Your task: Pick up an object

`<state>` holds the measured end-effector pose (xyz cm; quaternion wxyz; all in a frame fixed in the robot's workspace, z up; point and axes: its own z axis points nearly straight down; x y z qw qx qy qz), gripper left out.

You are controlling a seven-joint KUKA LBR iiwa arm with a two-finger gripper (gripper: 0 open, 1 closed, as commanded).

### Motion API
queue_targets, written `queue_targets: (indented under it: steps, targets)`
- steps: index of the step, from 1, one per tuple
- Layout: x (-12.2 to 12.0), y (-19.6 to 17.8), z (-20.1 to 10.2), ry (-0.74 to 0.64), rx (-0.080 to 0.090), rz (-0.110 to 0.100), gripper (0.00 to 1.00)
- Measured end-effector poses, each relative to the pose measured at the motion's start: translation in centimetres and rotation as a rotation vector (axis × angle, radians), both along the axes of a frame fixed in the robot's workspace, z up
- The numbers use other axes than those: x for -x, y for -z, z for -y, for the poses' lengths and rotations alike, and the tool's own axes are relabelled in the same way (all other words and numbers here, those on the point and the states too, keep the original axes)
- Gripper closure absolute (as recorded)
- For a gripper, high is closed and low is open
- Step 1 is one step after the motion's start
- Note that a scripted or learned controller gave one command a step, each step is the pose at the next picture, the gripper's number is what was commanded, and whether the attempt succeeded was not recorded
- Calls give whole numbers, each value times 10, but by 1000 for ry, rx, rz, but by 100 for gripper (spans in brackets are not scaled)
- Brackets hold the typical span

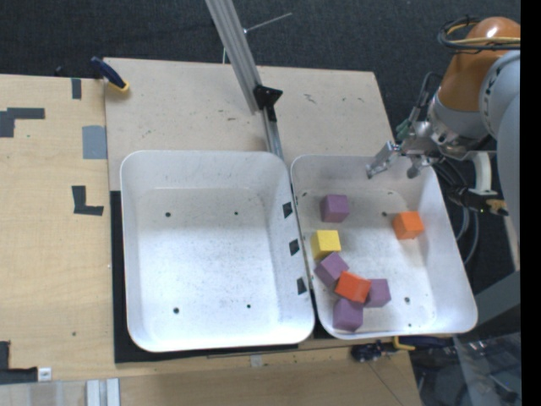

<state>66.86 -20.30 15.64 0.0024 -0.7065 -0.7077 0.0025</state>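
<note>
Our hand point(394, 161), fingers apart and holding nothing, hovers upper right; we'd drop straight over the lone orange cube point(408, 224), away from the bin wall point(448, 235).

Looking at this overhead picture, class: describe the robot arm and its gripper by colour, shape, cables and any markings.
The arm is rounded and light grey, with a glossy orange band near its wrist. Black cables loop around that orange part and trail down its side. The gripper is small, metallic grey, ending in two thin fingers. A faint greenish spot sits by the wrist. No readable markings are visible.
</note>
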Motion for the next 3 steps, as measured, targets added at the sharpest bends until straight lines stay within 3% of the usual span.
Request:
queue_targets:
  steps: [1, 2, 3]
  targets:
    - [-3, 45, -5, -1, 0, 1, 0]
    - [-3, 64, -6, 0, 1, 1, 0]
    - [-3, 54, -6, -2, 2, 1, 100]
